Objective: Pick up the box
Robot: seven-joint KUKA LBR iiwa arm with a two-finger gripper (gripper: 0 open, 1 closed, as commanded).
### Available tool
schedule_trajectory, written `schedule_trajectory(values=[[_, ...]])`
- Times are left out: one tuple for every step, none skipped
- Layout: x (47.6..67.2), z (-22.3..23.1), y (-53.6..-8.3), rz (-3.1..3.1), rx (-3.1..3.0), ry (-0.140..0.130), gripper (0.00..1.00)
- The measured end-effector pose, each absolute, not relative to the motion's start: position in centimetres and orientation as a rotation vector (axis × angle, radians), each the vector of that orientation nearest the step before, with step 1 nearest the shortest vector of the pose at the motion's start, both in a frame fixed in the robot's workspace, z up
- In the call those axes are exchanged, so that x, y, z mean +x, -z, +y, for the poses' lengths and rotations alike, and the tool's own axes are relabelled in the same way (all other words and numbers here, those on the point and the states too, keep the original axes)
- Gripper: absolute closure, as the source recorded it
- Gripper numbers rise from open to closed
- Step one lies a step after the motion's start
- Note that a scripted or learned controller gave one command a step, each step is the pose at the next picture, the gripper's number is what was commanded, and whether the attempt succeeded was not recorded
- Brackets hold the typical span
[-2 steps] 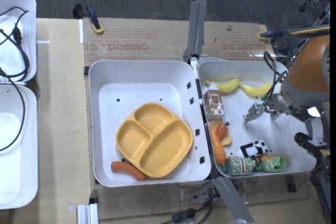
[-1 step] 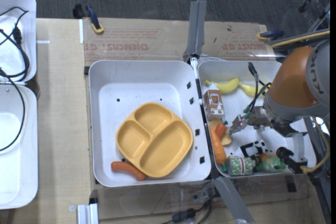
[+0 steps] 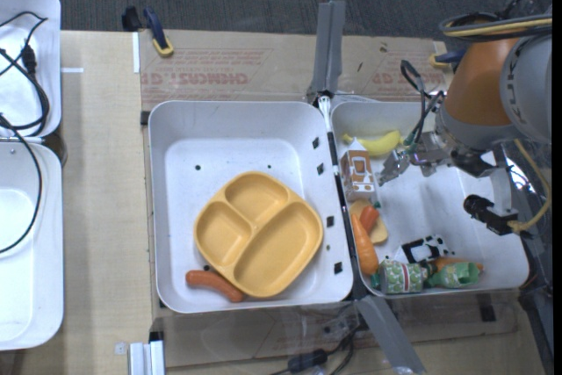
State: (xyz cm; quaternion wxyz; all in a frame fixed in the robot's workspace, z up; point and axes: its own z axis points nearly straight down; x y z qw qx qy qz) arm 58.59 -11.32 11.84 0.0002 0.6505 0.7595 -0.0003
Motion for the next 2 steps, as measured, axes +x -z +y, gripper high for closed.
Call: schedule_trajectory(values=[[57.9,-18.5,-9.1,2.178,2.264,0.002,0.00],[54.2,-16.3,-9.2,2.288,2.155,0.002,0.00]])
